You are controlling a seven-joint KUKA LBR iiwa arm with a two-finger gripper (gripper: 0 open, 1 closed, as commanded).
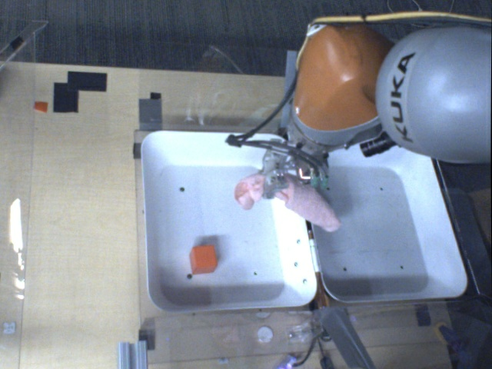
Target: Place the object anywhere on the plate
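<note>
Camera view: at frame centre, the two-finger gripper (275, 181) pinches a limp pink cloth-like object (307, 203) above the bins' shared rim; no plate visible, so it could drop astray.

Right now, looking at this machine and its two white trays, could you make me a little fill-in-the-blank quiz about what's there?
1. The small cube in the left bin is ____ in colour.
2. The soft pink thing hangs at the claw, over the edge between the two ____.
3. The band above the arm's wrist is ____.
4. The letters on the grey arm spell ____.

Missing words: orange; bins; orange; KUKA
</note>
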